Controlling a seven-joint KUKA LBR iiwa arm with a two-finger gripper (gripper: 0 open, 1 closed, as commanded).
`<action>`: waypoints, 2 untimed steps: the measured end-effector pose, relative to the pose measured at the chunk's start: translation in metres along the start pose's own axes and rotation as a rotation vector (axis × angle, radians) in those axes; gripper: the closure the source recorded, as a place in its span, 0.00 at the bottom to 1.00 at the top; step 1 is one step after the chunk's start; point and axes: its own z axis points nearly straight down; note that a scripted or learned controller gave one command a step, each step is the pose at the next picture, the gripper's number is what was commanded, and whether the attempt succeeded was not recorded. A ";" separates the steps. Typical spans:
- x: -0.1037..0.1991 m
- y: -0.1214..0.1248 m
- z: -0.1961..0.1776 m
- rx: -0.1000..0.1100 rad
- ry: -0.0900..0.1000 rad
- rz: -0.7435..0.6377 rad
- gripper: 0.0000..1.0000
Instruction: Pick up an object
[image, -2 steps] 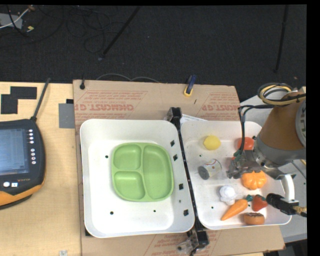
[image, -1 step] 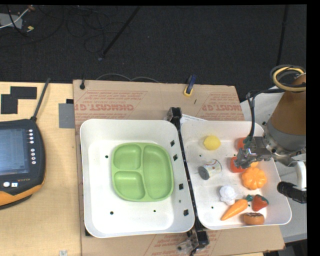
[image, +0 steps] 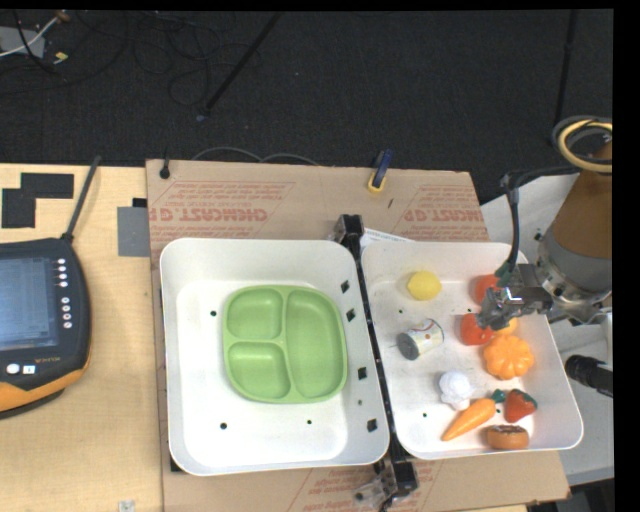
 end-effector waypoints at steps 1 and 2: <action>0.054 -0.006 0.010 0.005 0.003 -0.003 1.00; 0.106 -0.017 -0.002 0.004 0.003 -0.004 1.00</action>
